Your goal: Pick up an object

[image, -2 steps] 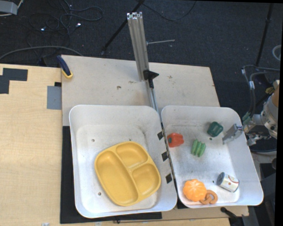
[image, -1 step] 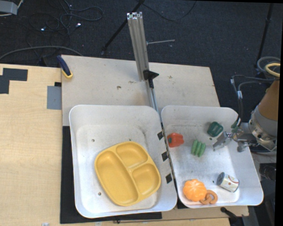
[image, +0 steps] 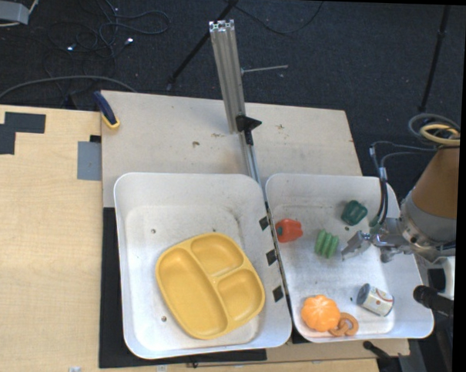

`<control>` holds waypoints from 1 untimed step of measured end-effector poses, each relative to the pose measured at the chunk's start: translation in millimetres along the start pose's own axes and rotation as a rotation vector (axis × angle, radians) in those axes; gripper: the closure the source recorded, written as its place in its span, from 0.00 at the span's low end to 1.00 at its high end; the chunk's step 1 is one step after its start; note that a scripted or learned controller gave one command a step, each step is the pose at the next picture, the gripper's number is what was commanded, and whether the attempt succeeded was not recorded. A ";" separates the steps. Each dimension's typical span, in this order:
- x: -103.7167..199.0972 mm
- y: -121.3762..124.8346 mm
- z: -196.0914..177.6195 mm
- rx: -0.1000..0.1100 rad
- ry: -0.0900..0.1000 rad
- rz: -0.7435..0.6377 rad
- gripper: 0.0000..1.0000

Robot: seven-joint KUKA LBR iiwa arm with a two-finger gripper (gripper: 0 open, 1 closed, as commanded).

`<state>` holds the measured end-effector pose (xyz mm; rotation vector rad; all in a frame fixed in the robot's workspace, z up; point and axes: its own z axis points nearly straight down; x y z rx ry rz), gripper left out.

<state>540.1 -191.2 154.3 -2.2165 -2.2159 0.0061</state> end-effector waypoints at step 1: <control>-4.6 -3.6 61.0 -0.004 0.000 0.001 0.00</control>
